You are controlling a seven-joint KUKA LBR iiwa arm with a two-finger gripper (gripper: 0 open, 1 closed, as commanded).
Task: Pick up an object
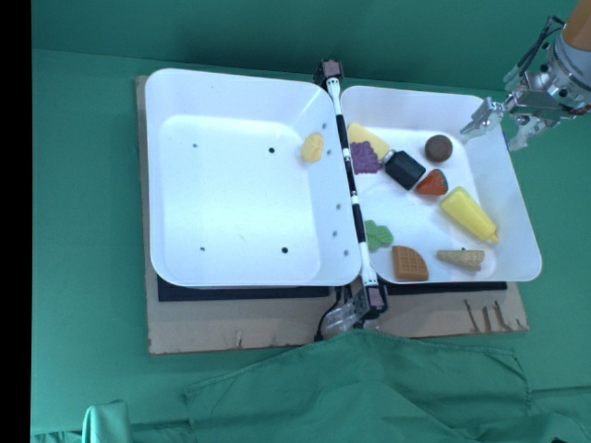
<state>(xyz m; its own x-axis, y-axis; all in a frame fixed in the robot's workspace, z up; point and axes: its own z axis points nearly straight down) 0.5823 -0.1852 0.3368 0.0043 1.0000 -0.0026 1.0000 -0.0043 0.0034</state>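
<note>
- The gripper [500, 124] hangs over the far right corner of the right bin [513, 212], its two fingers spread apart with nothing between them and touching nothing.
- Above it the grey wrist and the orange band of the arm [574, 40] run off toward the upper right.
- Nearest the jaws, just left and a little toward the camera, lies a brown round piece [438, 148] on the bin floor.
- Further left of that sits a black block [404, 169], then a bunch of purple grapes [365, 157] touching a yellow banana [367, 138] by the divider.
- Below the jaws, toward the camera, a red strawberry-like piece [432, 184] lies beside the black block, and a yellow bottle [469, 215] lies tilted, its tip pointing to the near right wall.
- Near the front edge, well away from the jaws, are a tan cone [461, 258], a brown waffle [409, 263] and a green leafy piece [377, 235] close to the divider.
- The left bin [185, 100], far left of the jaws, holds one small yellow piece [313, 148] against its right wall.
- The right bin's floor is open under the jaws and along the far wall.
- Both bins rest on a cardboard sheet [203, 335] on green cloth [92, 201].
</note>
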